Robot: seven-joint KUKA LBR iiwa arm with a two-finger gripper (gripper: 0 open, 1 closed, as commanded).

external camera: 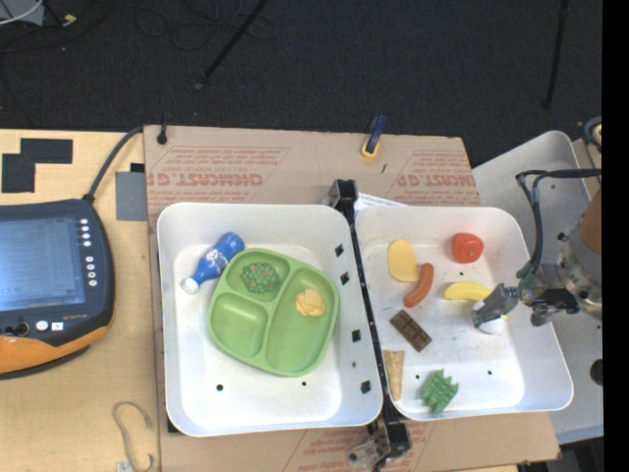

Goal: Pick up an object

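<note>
The right bin (536,362) holds several toy foods: a red tomato (468,248), a yellow banana (466,290), a sausage (419,284), a pale yellow piece (402,260), a brown chocolate bar (410,329), a tan wedge (393,373) and a green leafy piece (439,390). My gripper (489,313) hangs low over the right side of this bin, just below the banana's right end and close to the bin floor. Nothing shows in its grasp. The arm's wrist reaches in from the right edge.
The left bin (187,362) holds a green divided plate (246,332) with peas and an orange piece on it, and a blue bottle (213,260) lies beside it. A handheld screen unit (44,273) lies at far left. A yellow clamp (372,138) sits on the cardboard behind the bins.
</note>
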